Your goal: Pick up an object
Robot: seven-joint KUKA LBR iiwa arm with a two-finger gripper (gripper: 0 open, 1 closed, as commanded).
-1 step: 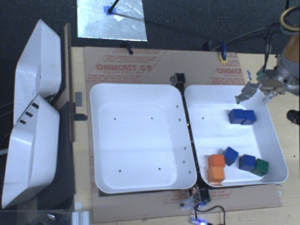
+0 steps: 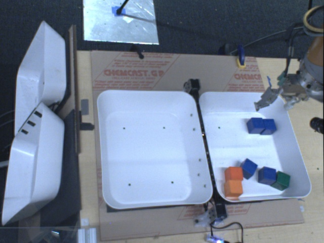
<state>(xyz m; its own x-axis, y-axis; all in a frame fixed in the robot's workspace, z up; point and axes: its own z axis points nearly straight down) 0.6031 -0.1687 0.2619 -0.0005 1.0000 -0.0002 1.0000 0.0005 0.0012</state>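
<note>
We see gripper (image 2: 278,99) spread wide, empty, above right bin (image 2: 296,151); paired blue blocks (image 2: 261,126) touching, risking a fouled pinch.

Even, fairly bright light falls from above, and my two white bins (image 2: 152,103) look nearly washed out. Glare flares off the foil sheet (image 2: 120,14) at the top. Shadows stay soft and short. The whole picture is slightly grainy and soft.
</note>
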